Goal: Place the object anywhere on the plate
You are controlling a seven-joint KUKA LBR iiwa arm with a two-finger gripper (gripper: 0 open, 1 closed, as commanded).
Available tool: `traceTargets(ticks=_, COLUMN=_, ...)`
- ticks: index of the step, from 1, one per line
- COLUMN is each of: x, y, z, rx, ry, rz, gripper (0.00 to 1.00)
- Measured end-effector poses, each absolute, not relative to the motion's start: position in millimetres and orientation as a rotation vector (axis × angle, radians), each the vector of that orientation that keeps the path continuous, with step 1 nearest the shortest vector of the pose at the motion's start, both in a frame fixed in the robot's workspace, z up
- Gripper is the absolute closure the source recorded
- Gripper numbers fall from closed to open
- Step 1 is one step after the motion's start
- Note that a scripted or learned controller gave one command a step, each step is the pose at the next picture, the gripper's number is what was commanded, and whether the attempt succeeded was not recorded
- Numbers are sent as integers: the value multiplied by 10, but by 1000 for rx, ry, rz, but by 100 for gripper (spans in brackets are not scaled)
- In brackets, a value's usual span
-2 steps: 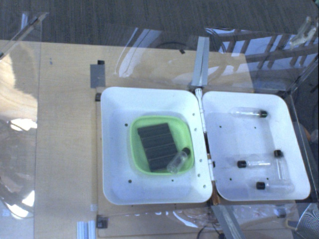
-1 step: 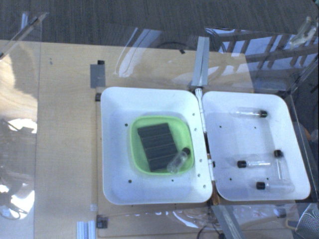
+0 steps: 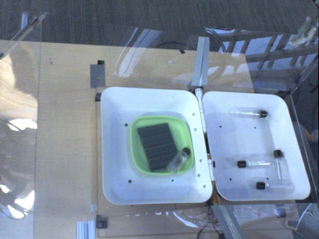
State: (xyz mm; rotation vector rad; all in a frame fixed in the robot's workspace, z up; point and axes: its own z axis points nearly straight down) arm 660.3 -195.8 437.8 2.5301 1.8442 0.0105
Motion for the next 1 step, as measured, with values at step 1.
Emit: traceTargets(ticks=1, x=6603, y=-1958, z=4378, rx=2530, ry=1844, rz=10, gripper=0)
